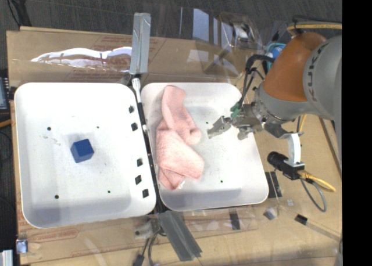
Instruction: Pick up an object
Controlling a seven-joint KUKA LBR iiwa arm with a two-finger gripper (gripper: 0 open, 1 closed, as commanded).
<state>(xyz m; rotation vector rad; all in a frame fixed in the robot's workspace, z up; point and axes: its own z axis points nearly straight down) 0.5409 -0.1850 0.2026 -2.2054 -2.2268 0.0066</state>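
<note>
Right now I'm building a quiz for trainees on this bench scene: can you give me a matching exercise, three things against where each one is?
Things:
1. blue cube
2. pink cloth
3. gripper

Places:
A. over the right bin, beside the cloth
B. on the floor of the left bin
C. lying along the right bin's left side

Pairs: 1-B, 2-C, 3-A

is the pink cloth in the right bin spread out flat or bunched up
Bunched up. The pink cloth lies crumpled in a long heap along the right bin's left side, with folds and overlapping layers visible.
</note>
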